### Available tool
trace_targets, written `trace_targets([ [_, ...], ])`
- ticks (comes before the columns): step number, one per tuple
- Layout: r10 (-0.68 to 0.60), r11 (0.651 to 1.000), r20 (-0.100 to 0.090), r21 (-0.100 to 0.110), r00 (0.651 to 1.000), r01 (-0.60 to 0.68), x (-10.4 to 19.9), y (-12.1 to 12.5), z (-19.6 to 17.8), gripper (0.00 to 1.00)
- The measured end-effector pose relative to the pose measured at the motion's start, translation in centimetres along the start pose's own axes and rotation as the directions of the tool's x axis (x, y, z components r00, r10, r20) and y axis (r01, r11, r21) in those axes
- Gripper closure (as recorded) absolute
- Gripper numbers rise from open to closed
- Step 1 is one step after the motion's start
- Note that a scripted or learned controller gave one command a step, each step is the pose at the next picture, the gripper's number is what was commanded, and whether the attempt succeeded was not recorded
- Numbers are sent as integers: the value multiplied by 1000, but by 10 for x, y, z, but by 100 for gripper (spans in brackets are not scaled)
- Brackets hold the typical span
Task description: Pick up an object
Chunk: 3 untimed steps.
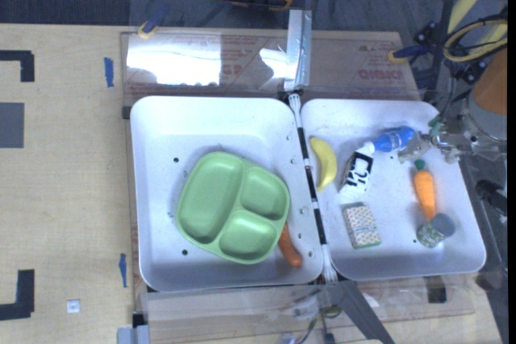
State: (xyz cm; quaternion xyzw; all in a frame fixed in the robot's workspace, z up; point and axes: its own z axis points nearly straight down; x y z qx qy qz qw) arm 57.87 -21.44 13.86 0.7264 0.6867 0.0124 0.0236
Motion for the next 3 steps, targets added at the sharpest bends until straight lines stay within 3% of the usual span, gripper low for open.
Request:
trace_targets([
  [3, 49, 999, -1, -10, 999, -49, 1, -2, 1, 0],
])
